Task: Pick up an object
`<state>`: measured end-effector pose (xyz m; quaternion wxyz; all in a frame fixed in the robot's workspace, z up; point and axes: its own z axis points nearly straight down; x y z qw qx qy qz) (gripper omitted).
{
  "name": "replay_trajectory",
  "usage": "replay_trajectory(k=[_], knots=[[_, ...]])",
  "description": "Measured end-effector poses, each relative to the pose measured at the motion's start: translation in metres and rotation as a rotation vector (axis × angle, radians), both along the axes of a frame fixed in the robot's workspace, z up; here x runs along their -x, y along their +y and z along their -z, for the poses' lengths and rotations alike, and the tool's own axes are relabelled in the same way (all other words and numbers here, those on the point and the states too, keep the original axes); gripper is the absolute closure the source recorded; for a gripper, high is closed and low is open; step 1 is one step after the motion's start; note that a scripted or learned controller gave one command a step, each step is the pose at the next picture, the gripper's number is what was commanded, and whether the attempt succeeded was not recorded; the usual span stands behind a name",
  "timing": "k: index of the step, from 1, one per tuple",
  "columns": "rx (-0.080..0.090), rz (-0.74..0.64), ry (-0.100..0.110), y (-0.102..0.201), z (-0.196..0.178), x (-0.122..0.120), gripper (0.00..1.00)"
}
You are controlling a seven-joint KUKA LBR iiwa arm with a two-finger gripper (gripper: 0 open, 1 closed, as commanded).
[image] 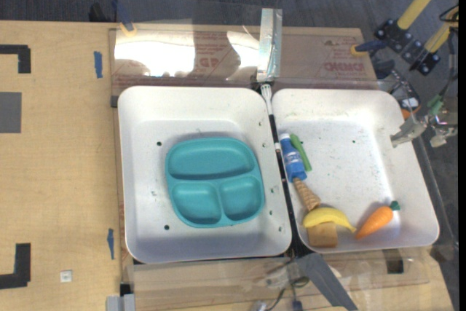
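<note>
The right bin (349, 120) holds several small toys along its left wall and front. A blue bottle (293, 159) lies by the dividing wall, with a green piece (302, 156) beside it. Just in front of them lies a waffle cone (306, 193), pointing toward a yellow banana (328, 217) that rests on a tan block (325, 234). An orange carrot (376, 221) with a green top lies at the front right corner. The left bin (145, 113) holds a teal divided plate (214, 180).
Behind the bins stand a cardboard panel (328, 58) and a clear sheet (182, 47) with a metal post (269, 44) between them. A yellow rod with a black clamp (408, 40) sits at the top right. Metal fittings (421, 124) crowd the right bin's right rim.
</note>
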<state>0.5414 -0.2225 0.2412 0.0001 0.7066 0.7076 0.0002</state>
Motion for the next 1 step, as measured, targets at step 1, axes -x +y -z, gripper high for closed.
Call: replay_trajectory(k=[1], knots=[[-0.001,-0.331,0.001,0.0176,0.0757,0.0061,0.00]])
